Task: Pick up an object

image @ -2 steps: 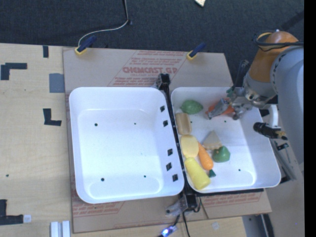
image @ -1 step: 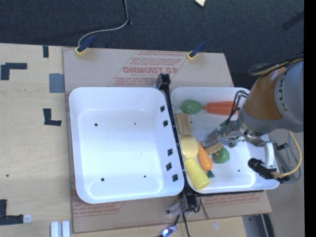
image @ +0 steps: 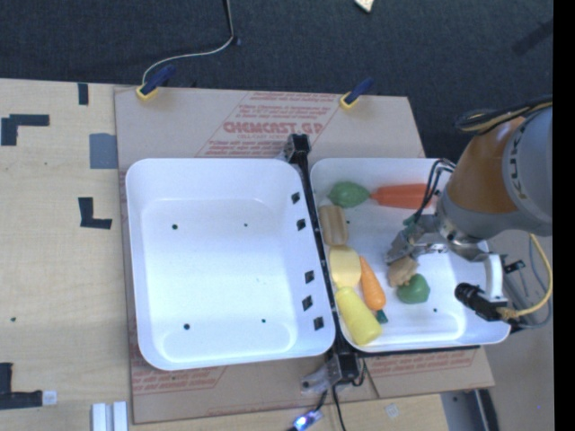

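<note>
My gripper (image: pixel 403 248) is down inside the right bin (image: pixel 449 330), near its middle, with the orange-banded wrist (image: pixel 485 173) above it to the right. Right under its tip lies a small tan-brown piece (image: pixel 402 270), touching or nearly touching it. A round green object (image: pixel 413 288) sits just below that. A long orange carrot (image: pixel 401 195) and a green lump (image: pixel 349 193) lie at the bin's far side.
Along the right bin's left wall lie a tan block (image: pixel 332 224), a yellow block (image: pixel 344 265), a small carrot (image: pixel 372 283) and a yellow cylinder (image: pixel 358 317). The left bin (image: pixel 144 241) stands beside it. Black clips (image: pixel 297 147) join the bins.
</note>
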Controlling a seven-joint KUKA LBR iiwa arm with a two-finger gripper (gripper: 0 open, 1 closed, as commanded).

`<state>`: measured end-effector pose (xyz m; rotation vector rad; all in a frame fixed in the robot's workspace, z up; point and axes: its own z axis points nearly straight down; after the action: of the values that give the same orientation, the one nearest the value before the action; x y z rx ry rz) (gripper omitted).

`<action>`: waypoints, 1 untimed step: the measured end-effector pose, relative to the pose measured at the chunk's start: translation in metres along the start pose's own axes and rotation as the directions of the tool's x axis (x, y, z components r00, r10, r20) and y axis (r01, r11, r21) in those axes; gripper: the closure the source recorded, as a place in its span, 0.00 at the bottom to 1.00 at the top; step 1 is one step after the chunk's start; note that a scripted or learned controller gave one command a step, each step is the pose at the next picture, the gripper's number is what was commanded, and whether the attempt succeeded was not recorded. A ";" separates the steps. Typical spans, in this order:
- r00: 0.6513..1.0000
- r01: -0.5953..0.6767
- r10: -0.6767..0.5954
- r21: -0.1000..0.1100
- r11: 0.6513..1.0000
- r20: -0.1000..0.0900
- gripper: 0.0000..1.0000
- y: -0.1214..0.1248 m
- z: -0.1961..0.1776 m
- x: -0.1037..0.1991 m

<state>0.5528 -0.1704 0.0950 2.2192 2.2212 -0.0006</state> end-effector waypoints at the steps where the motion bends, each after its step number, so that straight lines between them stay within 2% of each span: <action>1: 1.000 0.003 -0.003 -0.001 1.000 -0.002 1.00 0.002 -0.041 0.022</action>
<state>0.5551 -0.1480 0.1364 2.2167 2.2247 0.0030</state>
